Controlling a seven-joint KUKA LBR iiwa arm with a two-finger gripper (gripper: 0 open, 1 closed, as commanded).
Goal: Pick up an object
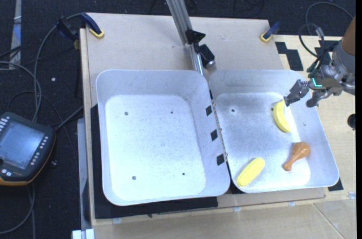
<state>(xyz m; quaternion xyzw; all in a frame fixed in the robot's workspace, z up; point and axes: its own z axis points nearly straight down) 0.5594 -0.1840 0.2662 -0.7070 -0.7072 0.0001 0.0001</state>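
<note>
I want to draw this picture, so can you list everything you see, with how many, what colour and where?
Shallow plastic bins: 2, white, side by side on the bench; left, right.
Curved banana-like toy: 1, yellow, right bin, upper part.
Corn-like oblong toy: 1, yellow, right bin, front.
Drumstick-shaped toy: 1, orange-brown, right bin, front right.
Handheld control pendant: 1, grey and black, floor at left.
Corner clamps: 2, blue-yellow, bench back corners.
End effector: 1, dark, above the right bin's back right corner.

Hand at right, fingers spread, arm reaching in
</note>
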